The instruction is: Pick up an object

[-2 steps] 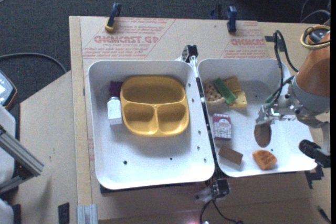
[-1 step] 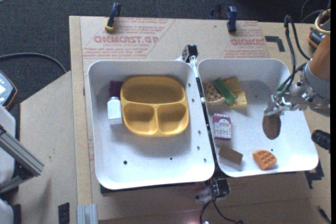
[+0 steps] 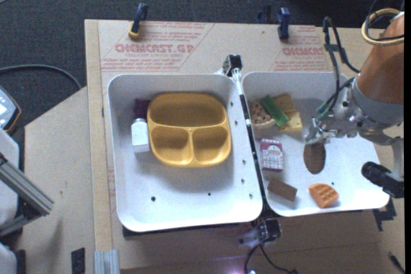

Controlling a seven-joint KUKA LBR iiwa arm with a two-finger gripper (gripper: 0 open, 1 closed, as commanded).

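My gripper (image 3: 316, 137) hangs over the middle of the right bin (image 3: 359, 205). A dark brown oval piece (image 3: 314, 160) sits directly under its tip, and I cannot tell whether they touch. To the left of it lies a small red and white carton (image 3: 271, 154). A brown block (image 3: 282, 190) and an orange ridged piece (image 3: 323, 195) rest near the bin's front wall. At the back of this bin are a round cracker (image 3: 259, 113), a green strip (image 3: 276, 110) and a yellow slab (image 3: 292, 120).
The left bin (image 3: 186, 212) holds a yellow divided plate (image 3: 189, 129), a small white bottle (image 3: 140, 135) and a dark purple item (image 3: 141, 106) at its left. The arm's orange band (image 3: 385, 67) rises over the right bin's far right side. Clamps (image 3: 137, 20) hold the board's back edge.
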